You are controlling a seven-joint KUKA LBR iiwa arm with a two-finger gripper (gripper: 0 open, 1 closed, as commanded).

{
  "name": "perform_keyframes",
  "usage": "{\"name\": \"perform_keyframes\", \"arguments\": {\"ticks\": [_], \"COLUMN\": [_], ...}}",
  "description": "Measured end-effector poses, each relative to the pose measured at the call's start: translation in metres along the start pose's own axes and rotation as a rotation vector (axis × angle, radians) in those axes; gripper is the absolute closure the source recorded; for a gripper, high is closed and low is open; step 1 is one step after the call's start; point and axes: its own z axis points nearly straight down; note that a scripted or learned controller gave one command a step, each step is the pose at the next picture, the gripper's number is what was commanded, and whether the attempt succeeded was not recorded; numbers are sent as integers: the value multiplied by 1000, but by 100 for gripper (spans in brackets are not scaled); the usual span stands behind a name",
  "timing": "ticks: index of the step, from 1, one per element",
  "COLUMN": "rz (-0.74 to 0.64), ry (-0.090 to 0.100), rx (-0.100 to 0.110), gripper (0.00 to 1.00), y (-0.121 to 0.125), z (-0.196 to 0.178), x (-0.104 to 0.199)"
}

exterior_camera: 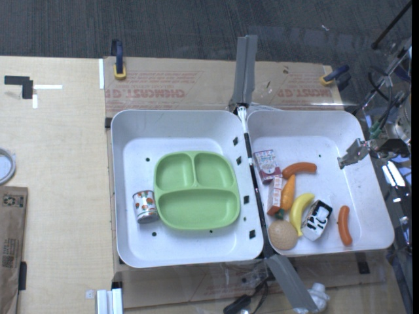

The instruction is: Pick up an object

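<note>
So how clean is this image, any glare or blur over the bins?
Camera view: even, soft light; mild bright sheen on the right bin floor, faint shadows beside the green plate. The toy food is slightly soft but readable; the gripper at the right rim is blurrier and cluttered by cables.

Green three-compartment plastic plate in left white bin, small printed can left of it, yellow toy banana in right white bin

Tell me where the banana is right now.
In the camera view, the banana lies in the right bin, toward its front, between the carrot on its left and the black-and-white item on its right, just above the bread roll.
</note>
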Motion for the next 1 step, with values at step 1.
{"name": "perform_keyframes", "arguments": {"ticks": [1], "rz": [-191], "ry": [1], "rx": [-1], "gripper": [0], "y": [15], "z": [147], "x": [31]}}
